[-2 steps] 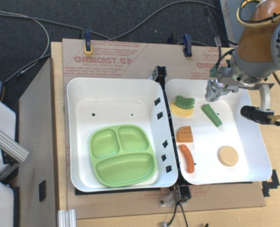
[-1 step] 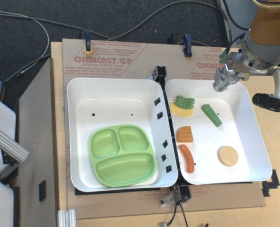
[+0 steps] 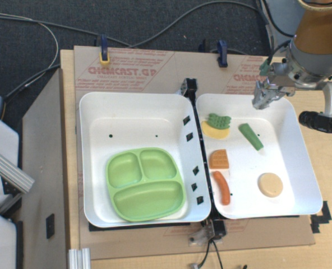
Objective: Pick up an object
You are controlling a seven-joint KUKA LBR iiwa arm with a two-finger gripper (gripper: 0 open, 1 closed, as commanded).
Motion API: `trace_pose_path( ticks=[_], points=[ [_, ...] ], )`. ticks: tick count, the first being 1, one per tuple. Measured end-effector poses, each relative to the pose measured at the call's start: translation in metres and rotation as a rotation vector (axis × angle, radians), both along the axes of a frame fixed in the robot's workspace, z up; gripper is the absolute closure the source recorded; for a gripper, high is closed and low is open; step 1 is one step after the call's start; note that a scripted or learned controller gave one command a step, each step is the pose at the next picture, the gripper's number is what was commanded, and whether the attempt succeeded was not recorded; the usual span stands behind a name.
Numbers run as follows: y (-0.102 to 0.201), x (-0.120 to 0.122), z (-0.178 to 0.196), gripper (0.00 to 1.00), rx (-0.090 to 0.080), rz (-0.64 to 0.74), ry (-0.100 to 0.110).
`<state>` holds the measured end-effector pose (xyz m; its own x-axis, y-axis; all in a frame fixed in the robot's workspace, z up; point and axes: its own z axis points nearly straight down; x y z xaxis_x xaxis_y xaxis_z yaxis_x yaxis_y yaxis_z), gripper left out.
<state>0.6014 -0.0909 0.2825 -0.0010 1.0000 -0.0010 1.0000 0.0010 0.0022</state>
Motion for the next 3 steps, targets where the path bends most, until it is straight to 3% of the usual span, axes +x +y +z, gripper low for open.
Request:
trace_pose_path(
  ticks=[3],
  points=[
    [0.160, -0.033, -0.025, 1.00, 0.003, 0.006, 0.006]
  ],
)
